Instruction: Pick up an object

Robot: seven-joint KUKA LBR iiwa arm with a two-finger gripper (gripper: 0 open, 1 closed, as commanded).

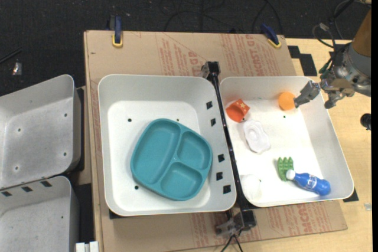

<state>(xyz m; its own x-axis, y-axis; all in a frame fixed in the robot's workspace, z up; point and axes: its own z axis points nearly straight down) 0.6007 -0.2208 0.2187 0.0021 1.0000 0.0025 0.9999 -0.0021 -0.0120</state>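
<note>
The right bin (pixel 331 144) holds an orange ball (pixel 286 101) near its far edge, an orange-red cup (pixel 237 110) at its left, a white lumpy object (pixel 257 136) in the middle, a green toothed piece (pixel 284 166) and a blue bottle (pixel 309 182) near the front. My gripper (pixel 319 94) hangs over the bin's far right corner, just right of the orange ball. Its two dark fingers stand spread apart with nothing between them.
The left bin (pixel 118 97) holds a teal divided plate (pixel 171 159). A black divider (pixel 221 133) runs between the bins. Two white lids (pixel 35 127) lie at the far left. Clamps and cables sit beyond the cardboard base.
</note>
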